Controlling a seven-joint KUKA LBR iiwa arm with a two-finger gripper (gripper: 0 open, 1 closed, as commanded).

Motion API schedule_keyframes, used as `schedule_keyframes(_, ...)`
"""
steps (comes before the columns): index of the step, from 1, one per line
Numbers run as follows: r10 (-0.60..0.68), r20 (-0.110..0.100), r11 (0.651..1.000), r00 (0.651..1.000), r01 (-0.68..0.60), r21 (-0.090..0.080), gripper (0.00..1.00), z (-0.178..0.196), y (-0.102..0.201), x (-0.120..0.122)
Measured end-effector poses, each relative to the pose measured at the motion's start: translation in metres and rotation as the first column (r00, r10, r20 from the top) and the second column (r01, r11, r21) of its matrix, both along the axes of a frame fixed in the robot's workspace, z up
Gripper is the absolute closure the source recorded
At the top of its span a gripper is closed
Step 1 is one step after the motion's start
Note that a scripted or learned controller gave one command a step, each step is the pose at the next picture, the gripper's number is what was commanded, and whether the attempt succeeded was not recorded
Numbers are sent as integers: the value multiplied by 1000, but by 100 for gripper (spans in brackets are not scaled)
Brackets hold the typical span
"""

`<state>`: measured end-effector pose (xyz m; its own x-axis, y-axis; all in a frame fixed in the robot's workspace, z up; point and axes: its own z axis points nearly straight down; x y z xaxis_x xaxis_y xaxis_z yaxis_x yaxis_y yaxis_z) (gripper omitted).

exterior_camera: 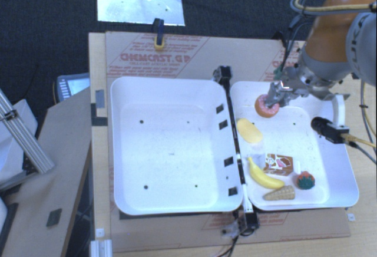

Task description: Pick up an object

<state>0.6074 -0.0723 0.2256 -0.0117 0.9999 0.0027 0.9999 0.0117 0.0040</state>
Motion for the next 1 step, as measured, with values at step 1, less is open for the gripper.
schedule_keyframes(1, 0, 5, 1000, 1000, 0, -3, 100, 25, 70, 60)
